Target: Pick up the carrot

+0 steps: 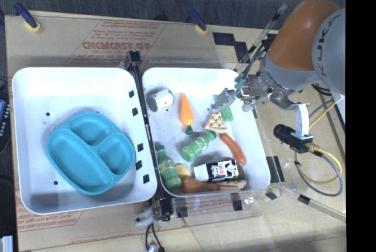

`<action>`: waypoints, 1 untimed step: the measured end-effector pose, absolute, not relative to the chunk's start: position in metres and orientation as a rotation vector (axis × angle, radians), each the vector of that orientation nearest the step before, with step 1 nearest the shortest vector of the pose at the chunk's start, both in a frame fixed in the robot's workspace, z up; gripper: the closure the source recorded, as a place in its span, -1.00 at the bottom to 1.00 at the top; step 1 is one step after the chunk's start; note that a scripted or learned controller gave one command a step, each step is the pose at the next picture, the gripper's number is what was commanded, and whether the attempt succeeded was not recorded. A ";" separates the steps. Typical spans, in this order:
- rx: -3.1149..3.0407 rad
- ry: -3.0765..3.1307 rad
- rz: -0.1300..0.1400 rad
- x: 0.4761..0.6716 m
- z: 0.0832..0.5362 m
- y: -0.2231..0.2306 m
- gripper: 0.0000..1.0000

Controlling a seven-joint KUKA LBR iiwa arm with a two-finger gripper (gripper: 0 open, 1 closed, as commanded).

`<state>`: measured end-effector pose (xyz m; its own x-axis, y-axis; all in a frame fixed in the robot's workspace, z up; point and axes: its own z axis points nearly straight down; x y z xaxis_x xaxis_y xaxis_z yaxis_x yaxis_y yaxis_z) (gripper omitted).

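Observation:
The carrot (pixel 186 108) is orange with a green stub at its near end. It lies lengthwise in the upper middle of the right bin (pixel 176 76), with nothing on top of it. My gripper (pixel 225 98) hangs over the bin's right part, to the right of the carrot and just above a pizza slice (pixel 215 121). A clear gap separates it from the carrot, and it holds nothing that I can see.
Crowding the right bin are a small white can (pixel 159 98), a green bottle (pixel 197 145), a red sausage (pixel 233 148), a black-and-white carton (pixel 217 170), a brown stick (pixel 211 186) and green toys (pixel 167 167). The left bin (pixel 35 86) bears a blue divided plate (pixel 91 151).

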<state>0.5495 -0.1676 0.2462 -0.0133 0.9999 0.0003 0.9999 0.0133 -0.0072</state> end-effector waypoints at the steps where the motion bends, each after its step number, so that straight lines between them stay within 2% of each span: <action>1: -2.380 -2.034 0.014 0.581 0.195 -0.109 -1.00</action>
